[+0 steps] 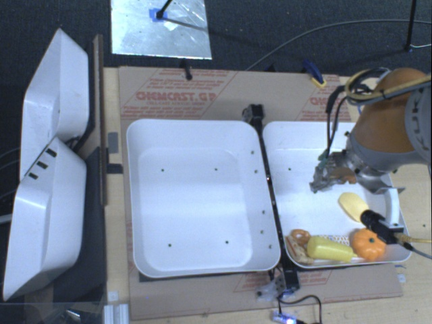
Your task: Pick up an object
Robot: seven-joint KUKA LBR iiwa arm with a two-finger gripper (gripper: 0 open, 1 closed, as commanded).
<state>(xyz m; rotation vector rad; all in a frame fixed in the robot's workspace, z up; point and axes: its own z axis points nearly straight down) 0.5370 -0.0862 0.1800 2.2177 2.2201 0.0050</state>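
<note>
Right bin (295, 181), near wall: the pickable things lie in a row here. They are a small tan knot-shaped piece (299, 237), a yellow oblong piece (329, 249) and an orange round piece (368, 244), close together.
Pale yellow piece (351, 206): just behind that row, and the closest of them to the gripper.
Handling: I judge them to be light toy food, smooth and probably slippery. The round one could roll out of a pinch. I would take the yellow oblong piece across its short width, at mid-length.
Gripper (325, 178): over the bin floor near mid-bin, apart from every piece. I cannot make out whether it is spread or pressed together, and I see nothing held.
Arm (391, 123): it reaches in from the right, with the wrist bent down over the bin's far half.
</note>
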